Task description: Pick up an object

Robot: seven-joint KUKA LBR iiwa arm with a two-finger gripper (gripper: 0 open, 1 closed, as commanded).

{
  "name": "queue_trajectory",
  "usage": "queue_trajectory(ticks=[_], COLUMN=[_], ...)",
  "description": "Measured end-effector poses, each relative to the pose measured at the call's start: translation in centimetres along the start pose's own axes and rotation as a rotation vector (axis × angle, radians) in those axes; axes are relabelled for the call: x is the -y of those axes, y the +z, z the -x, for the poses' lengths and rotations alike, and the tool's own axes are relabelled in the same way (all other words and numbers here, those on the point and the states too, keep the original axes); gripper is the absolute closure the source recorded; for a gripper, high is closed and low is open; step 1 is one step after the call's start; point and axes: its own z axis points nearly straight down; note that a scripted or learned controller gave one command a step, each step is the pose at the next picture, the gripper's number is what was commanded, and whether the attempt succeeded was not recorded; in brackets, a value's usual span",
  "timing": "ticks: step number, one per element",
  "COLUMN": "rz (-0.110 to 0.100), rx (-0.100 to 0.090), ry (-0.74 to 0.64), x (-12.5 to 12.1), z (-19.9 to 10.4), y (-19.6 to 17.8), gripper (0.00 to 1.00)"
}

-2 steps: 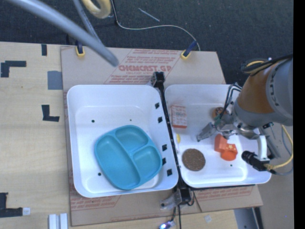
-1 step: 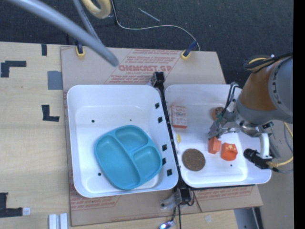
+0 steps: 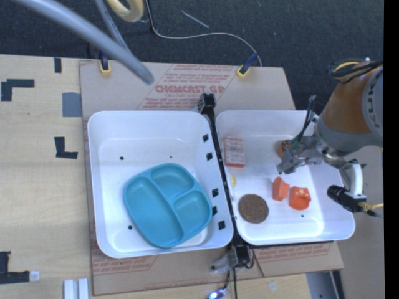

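In the right bin (image 3: 274,232) we list two orange-red pieces (image 3: 281,189) and (image 3: 300,197) side by side near its right edge, a brown round disc (image 3: 254,208) toward the front edge, and a small printed packet (image 3: 234,151) by the left wall. We place the gripper (image 3: 288,161) low, just above the orange-red pieces; whether it is parted or closed we cannot tell. The left bin (image 3: 106,136) carries a blue divided tray (image 3: 167,203) toward its front edge.

Wooden bench (image 3: 37,192) bears cardboard sheet (image 3: 187,86) (printed red) under two white bins (image 3: 103,167).
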Motion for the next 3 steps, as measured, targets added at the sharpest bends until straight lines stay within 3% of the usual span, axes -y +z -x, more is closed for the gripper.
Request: queue_trajectory(ticks=[1,3], rz=[0.001,-0.003], rx=[0.000,-0.003], ry=[0.000,-0.006], x=[-0.1,0.6], z=[0.0,-12.2], y=[-5.2,-6.0], gripper=[1.00,1.00])
